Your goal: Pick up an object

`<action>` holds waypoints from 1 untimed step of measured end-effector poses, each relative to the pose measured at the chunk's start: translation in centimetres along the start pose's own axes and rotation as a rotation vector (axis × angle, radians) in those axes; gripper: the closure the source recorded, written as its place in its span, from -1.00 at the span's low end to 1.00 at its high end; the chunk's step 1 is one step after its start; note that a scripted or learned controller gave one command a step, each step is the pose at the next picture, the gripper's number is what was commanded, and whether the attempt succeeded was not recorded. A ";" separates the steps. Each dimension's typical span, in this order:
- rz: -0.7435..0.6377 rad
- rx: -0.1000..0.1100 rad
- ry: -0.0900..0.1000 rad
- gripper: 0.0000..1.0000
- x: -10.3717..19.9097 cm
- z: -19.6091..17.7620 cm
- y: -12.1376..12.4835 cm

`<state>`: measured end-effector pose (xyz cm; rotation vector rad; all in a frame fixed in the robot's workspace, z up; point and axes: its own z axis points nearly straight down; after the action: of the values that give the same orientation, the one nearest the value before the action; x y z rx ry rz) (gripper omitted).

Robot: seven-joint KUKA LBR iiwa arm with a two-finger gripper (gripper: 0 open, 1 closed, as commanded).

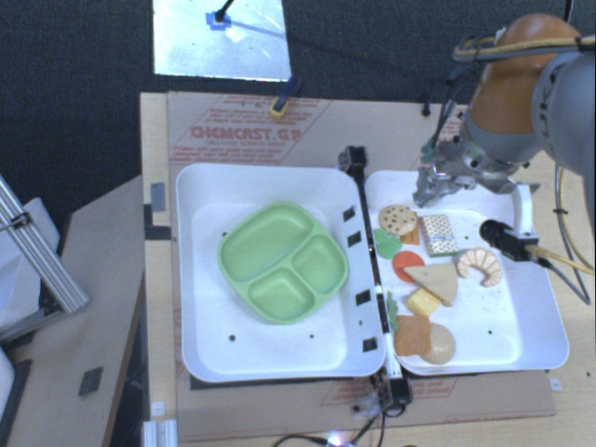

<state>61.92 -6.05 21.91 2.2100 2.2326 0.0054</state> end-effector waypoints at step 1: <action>0.001 0.000 0.000 1.00 4.8 -1.4 -0.2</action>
<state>61.63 -1.23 23.31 2.2109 2.2315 0.0061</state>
